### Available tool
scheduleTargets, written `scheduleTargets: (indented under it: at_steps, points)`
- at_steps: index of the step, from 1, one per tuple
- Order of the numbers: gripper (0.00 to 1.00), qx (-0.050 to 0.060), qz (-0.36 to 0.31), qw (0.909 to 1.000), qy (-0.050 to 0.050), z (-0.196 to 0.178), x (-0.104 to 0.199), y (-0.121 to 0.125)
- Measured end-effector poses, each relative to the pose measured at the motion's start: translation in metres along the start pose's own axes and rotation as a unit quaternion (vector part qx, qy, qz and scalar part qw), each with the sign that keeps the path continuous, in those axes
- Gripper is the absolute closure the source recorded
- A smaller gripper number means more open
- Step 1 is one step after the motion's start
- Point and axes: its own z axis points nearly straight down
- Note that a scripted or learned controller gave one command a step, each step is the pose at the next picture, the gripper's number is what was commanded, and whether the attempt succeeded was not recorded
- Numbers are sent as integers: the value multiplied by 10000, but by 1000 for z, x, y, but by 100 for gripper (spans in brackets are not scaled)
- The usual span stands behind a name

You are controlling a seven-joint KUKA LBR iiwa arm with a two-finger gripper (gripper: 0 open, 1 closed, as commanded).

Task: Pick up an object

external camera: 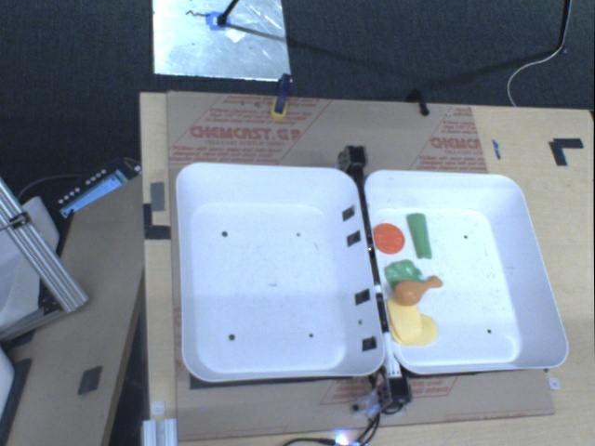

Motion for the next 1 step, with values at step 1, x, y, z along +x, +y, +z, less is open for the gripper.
scheduleTargets:
  at_steps: [1]
  points:
    - [100,-18,-50,10000,-1,-22,5,44]
